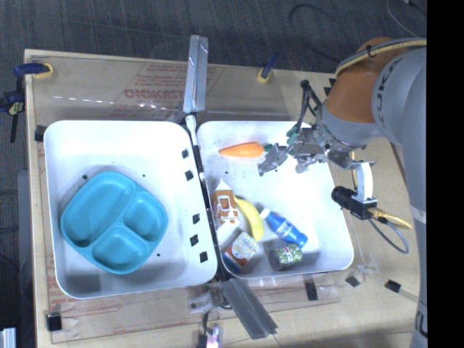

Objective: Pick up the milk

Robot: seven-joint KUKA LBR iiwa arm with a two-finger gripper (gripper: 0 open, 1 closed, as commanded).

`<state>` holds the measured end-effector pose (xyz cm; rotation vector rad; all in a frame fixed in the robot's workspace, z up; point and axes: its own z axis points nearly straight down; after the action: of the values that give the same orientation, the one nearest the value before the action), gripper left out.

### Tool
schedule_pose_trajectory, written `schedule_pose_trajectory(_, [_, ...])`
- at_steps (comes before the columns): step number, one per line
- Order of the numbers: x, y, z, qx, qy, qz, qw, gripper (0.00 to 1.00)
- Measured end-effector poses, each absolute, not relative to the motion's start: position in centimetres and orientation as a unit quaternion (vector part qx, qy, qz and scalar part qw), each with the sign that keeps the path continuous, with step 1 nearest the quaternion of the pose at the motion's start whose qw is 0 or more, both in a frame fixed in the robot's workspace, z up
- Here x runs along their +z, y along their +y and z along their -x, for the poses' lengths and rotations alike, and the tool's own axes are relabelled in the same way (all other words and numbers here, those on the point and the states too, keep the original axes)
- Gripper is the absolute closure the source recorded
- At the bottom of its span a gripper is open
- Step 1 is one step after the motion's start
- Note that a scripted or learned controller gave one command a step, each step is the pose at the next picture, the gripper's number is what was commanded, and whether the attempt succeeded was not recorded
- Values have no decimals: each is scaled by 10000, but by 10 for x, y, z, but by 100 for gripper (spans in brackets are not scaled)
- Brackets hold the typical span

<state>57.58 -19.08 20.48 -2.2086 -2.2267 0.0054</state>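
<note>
The gripper (284, 158) hangs over the upper part of the right bin (330, 256), its two fingers spread apart with nothing between them. The milk carton (225, 207) lies lower down against that bin's left wall, touching the banana (251, 218), so it is still ungrasped. A good approach probably means travelling toward the left wall, turning the fingers to straddle the carton's narrow sides and descending clear of the banana (the wall leaves little room on that side). Counted: one carrot (241, 150), one banana, one blue bottle (284, 227), one yogurt cup (243, 249), one can (286, 255), and one blue divided plate (114, 220) in the left bin (65, 133)
</note>
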Motion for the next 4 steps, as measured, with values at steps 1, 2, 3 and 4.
schedule_pose_trajectory(1, [115, -163, -592, -19, -7924, 6099, -85, 0])
schedule_pose_trajectory(2, [98, -124, -571, 13, -8071, 5904, -27, 0])
schedule_pose_trajectory(3, [169, -167, -493, 7, -8180, 5752, 20, 0])
schedule_pose_trajectory(4, [110, -114, -480, 16, -8076, 5897, -85, 0])
